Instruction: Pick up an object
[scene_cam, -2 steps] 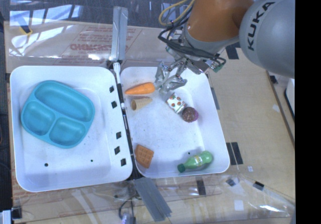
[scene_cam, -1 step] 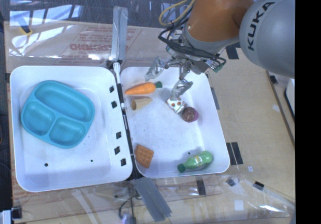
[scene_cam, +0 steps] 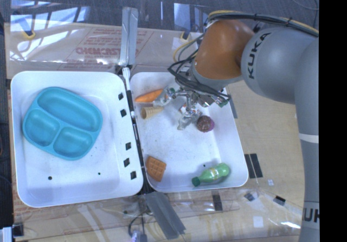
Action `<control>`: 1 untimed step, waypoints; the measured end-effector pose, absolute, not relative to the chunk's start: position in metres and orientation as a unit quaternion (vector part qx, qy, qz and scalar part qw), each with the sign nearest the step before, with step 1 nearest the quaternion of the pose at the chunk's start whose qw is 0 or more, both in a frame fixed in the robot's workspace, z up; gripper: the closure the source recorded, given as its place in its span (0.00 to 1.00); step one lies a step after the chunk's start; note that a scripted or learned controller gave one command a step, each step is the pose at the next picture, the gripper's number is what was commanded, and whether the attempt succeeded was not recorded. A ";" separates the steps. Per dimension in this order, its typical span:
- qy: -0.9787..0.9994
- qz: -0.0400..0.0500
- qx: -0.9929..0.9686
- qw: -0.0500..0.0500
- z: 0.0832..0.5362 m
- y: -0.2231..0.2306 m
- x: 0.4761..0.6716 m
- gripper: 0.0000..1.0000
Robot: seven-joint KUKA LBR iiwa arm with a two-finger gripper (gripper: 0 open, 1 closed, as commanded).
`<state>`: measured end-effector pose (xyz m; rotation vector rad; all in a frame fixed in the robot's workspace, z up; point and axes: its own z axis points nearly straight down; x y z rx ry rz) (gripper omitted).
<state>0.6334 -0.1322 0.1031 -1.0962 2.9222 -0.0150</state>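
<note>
Pincer (scene_cam: 187,119) hangs over right bin (scene_cam: 227,178), tips just beside dark ball (scene_cam: 205,123) — open or closed, cannot tell. Carrot (scene_cam: 148,96), cone (scene_cam: 152,111), waffle (scene_cam: 155,168), green bottle (scene_cam: 212,174) lie apart. Best approach — centre on ball, descend straight, close squarely.

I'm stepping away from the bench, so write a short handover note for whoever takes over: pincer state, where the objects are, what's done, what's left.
Pincer: low over the upper middle of the right bin; nothing visibly between its fingers.
Right bin: carrot and ice cream cone at upper left, dark red ball just right of the pincer, waffle at lower left, green bottle lying at lower right.
Left bin: blue divided plate.
Done: nothing lifted yet.
Left: grasp and raise one object; the ball is closest.
</note>
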 end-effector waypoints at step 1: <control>0.997 0.000 -0.079 -0.010 0.097 -0.109 0.648 0.00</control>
